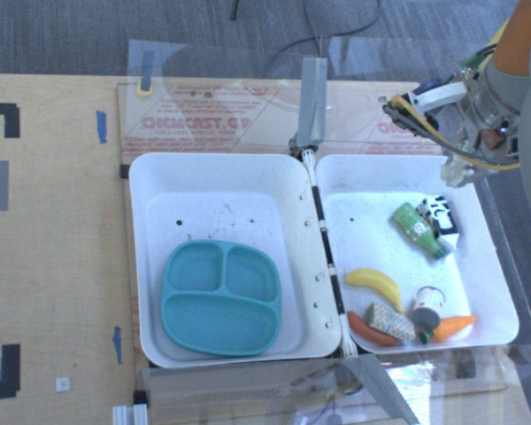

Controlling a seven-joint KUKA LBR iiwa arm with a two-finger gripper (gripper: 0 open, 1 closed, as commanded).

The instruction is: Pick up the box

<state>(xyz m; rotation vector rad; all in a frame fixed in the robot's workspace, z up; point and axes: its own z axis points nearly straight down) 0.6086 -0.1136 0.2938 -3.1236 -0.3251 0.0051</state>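
The box, a small black-and-white carton, is lying in the right bin toward its 2 o'clock corner, touching a green bottle-like item on its 9 o'clock side. The arm is reaching in from 3 o'clock, and the gripper is hanging over the bin's far rim, just at 12 o'clock of the box and apart from it. How far its fingers are spread cannot be told, since cables and wrist hardware are blurring that area; nothing is showing between them. Risks, as judgement: the green item is pressing against the box, so a descending finger is likely landing on both or shoving the box sideways; the box is sitting close to the bin wall at 3 o'clock, so one finger is risking a hit on the rim; the carton is looking tilted, so a flat pinch may be slipping off. At 6 o'clock of the same bin a banana, a carrot, a red pepper-like piece and a small round can are clustering, well apart from the box. The left bin is holding a teal divided plate. The box's print is too small to read, and its far side is hidden.
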